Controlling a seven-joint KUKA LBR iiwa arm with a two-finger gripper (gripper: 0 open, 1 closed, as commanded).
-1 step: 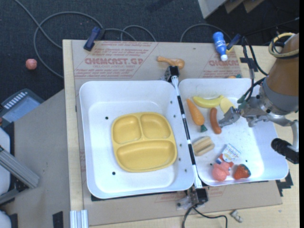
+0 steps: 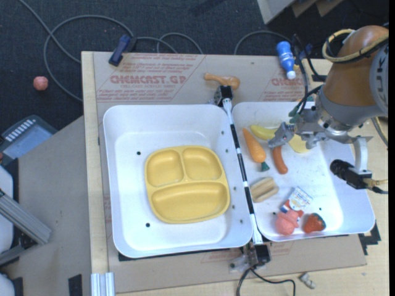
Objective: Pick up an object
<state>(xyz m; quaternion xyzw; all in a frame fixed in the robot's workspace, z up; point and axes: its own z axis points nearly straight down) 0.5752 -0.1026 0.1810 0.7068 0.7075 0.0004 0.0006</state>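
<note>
I see gripper (image 2: 289,135) in right bin (image 2: 345,217), fingers apart, sausage (image 2: 279,160) just below them, carrot (image 2: 253,146) beside sausage

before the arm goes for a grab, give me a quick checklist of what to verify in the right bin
1. Target near the gripper: ok, the hot dog lies just below it.
2. State of the jaws: cannot tell.
3. Neighbours crowding the target: not ok, the carrot and banana lie close beside it.
4. Already holding something: cannot tell.
5. Other options free: ok, the bread piece lies apart; the strawberry sits near the right bin edge.
</note>
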